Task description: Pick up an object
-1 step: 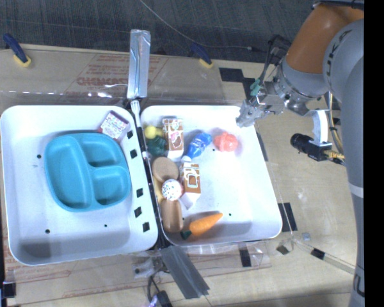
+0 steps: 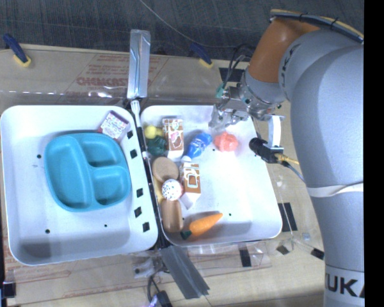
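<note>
The hand (image 2: 225, 115) hangs over the far right part of the right bin (image 2: 259, 190), and from where I stand I cannot tell whether it is released or clenched; nothing is visibly caught in it. The nearest thing to it is a small red-pink object (image 2: 227, 142), lying just beside the hand at about six o'clock from it, roundish with no clear long axis. At about eight o'clock from the hand lies a blue object (image 2: 198, 144), its long axis slanting from upper right to lower left, and past that a small printed carton (image 2: 173, 133) whose label I cannot read. Further off, near the bin's front wall, lies an orange carrot (image 2: 203, 223). The left bin (image 2: 19, 171) holds a blue divided tray (image 2: 86, 170). Reddish print on the worktop (image 2: 64, 69) behind the bins is too faint to read; "KU" shows on the arm's base (image 2: 342, 286).
</note>
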`<state>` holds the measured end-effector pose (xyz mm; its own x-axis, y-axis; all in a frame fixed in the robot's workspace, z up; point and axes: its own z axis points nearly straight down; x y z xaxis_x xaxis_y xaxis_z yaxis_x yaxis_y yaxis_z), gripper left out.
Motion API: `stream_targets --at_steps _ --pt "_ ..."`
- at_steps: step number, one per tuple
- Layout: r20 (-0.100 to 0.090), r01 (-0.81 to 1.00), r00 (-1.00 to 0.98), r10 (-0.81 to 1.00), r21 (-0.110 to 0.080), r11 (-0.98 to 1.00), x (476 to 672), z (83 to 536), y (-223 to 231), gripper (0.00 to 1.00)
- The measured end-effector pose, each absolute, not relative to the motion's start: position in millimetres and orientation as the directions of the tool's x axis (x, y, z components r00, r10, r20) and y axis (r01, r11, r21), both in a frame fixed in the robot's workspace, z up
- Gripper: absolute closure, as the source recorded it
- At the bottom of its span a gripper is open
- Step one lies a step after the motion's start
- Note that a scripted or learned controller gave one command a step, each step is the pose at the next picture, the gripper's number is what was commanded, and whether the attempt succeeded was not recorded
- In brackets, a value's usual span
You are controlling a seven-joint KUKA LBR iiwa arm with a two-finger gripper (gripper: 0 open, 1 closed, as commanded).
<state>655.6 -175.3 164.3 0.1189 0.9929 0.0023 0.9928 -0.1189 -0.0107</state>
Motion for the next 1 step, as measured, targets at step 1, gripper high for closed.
stream_targets --at_steps 1 --pt "0.001 0.994 0.112 0.994 -0.006 -0.112 657.7 178.5 -174.8 1.00"
